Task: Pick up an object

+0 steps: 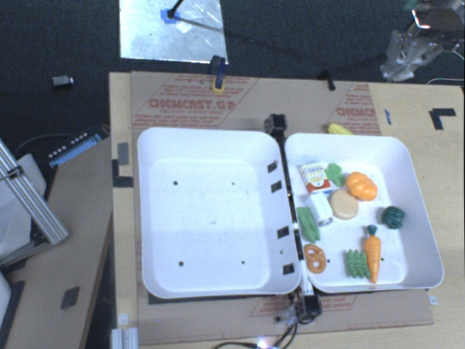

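The right bin (415, 171) holds several toy foods: a small carton (314, 177), an orange pumpkin-like piece (361, 185), a beige disc (344, 205), a dark green lump (392, 217), a green pod (308, 224), a pretzel (314, 257), a carrot (373, 257) and a ribbed green piece (355, 263). My gripper (403, 55) hangs at the top right, beyond the bench's far edge and well away from both bins, with nothing seen in it.
The left bin (145, 195) sits beside the right one, joined by a black hinge strip (287, 195). A yellow piece (338, 129) lies on the board just behind the right bin. A shiny metal sheet (171, 20) lies on the floor at the far left.
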